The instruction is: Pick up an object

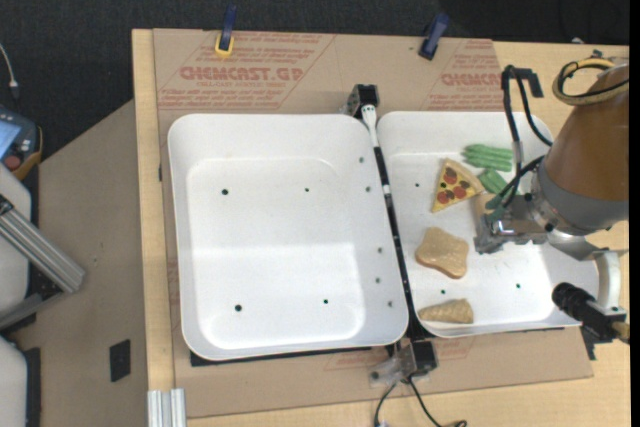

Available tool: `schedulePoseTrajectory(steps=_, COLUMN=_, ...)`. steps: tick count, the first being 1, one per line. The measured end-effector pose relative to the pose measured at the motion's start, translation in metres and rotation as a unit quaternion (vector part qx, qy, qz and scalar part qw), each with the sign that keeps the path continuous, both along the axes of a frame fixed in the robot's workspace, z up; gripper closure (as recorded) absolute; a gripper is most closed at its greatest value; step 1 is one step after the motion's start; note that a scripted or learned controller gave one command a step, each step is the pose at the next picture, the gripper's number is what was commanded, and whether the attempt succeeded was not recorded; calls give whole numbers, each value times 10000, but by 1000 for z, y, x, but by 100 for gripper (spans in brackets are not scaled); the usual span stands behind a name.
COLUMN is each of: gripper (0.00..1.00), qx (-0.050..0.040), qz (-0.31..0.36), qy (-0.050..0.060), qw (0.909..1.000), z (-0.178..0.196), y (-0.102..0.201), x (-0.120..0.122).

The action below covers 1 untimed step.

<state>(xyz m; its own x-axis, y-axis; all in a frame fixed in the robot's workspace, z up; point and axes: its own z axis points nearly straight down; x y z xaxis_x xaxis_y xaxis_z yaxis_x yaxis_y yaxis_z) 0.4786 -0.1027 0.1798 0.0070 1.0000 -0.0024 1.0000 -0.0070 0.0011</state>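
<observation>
Cardboard [300,75] printed with red lettering covers the bench, pinned at its far edge by a blue clamp [227,30] well to the left of the gripper and a second blue clamp [434,35] far above it and slightly left.

On the cardboard, the left bin [270,245] lies well to the gripper's left, its white floor dotted with small dark holes. A black clip [363,100] sits at the far end of the seam where the two bins meet.

The right bin [520,300] holds all the loose objects. A tan wedge [447,312] lies near its front rim, below and to the left of the gripper. A tan bread-like slice [443,252] lies just to the gripper's left, slightly lower, with a narrow strip of white floor between them. A pizza slice [455,185] with red dots lies above and to the left, near but apart. Two green pieces [490,156] lie directly above the gripper, the nearer one close to it.

The gripper [493,233] is low over the right bin's floor, between the bread-like slice and the bin's right wall. Whether it is open or closed cannot be told, and nothing is seen held in it. The arm [590,155] with its orange band rises up and to the right from it.
</observation>
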Motion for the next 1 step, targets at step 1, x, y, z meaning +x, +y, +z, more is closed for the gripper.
schedulePoseTrajectory(steps=1, gripper=0, qx=21, qz=90, qy=-49, qw=9999, z=99, y=101, x=2)
